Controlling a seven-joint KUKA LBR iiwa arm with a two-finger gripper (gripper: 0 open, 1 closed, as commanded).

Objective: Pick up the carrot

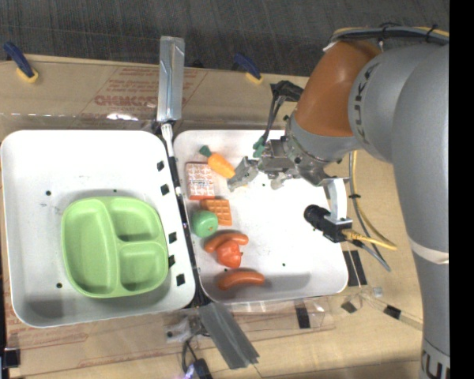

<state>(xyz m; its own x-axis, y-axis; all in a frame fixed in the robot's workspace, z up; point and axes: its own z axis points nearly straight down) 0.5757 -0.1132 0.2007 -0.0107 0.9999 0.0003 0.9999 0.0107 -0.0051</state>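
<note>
Brown cardboard covers the counter (79,81) beneath two shallow white bins set side by side, with dark ribbed flooring beyond its far edge and blue clamps pinning the cardboard at the back. A metal divider strip (171,77) runs between the bins. The left white bin (20,212) holds a light green plastic tray with three compartments (114,245), sitting toward the near right of that bin and leaving bare floor along the far and left sides. The right white bin (300,259) carries a cluster of toy food pressed along its left wall: a small orange carrot with a green top (217,163) near the far left corner, a pink and white packet (200,180) just beside it, an orange waffle-like block (218,210), a green round piece (204,223), a red and orange pepper-like piece (227,247) and an orange-red sausage shape (239,278) near the front edge. The grey arm with the orange band (340,85) reaches in from the right, its gripper (243,174) low over the bin just right of the carrot, the fingers parted and nothing between them. The bin's centre and right half lie bare, apart from a black fitting (324,222) on the arm's cabling.
</note>
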